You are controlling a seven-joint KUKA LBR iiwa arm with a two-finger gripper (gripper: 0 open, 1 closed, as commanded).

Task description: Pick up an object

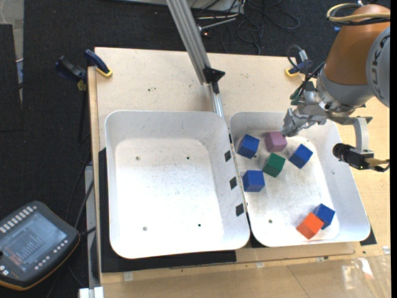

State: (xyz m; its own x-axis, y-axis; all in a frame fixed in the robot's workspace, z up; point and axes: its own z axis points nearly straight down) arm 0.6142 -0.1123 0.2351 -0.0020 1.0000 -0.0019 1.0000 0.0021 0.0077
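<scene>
The right bin (pixel 347 197) holds several small blocks. A purple block (pixel 275 141) lies near its back, with a green block (pixel 273 164) just in front of it. Blue blocks sit at the back left (pixel 249 146), at the left middle (pixel 253 180), right of the purple one (pixel 301 155) and near the front right (pixel 324 215). An orange block (pixel 309 226) touches that last blue one. My gripper (pixel 291 128) hangs over the back of the right bin, just up and right of the purple block, with nothing seen between its fingers.
The left bin (pixel 118 166) stands beside the right one, divided from it by a shared rim with black clips (pixel 234 182). A slanted metal pole (pixel 189 33) rises behind the bins. A black camera part (pixel 350 156) juts from the arm over the right bin's edge. A teach pendant (pixel 31 244) lies at the lower left.
</scene>
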